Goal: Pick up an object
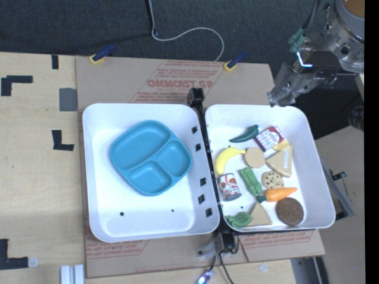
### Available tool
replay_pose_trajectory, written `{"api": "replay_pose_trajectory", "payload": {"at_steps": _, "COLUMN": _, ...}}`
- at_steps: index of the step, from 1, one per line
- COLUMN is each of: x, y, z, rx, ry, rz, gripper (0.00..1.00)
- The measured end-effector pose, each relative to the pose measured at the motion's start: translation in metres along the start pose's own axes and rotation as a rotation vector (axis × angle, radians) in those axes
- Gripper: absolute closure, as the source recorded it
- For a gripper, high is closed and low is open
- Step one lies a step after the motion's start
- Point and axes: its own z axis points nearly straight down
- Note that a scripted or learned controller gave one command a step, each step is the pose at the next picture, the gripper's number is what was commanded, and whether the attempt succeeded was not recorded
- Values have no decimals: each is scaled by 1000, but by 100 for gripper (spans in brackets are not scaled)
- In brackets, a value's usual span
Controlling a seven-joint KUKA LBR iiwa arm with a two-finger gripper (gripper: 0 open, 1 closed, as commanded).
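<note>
Fingers (pixel 283 94) hang empty above the right bin's (pixel 314 144) far rim, their spread unreadable, toy food (pixel 260 173) crowded below.

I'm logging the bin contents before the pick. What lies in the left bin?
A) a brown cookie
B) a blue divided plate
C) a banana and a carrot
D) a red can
B: the blue divided plate lies alone in the left bin, while the banana, carrot and other toy foods lie in the right bin.
</note>
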Motion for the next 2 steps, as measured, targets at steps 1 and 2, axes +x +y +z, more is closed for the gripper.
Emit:
{"api": "replay_pose_trajectory", "payload": {"at_steps": 1, "x": 87, "y": 1, "z": 3, "rx": 4, "ry": -1, "rz": 0, "gripper": 100}}
{"api": "replay_pose_trajectory", "payload": {"at_steps": 2, "x": 82, "y": 2, "z": -8, "rx": 4, "ry": -2, "rz": 8, "gripper": 100}}
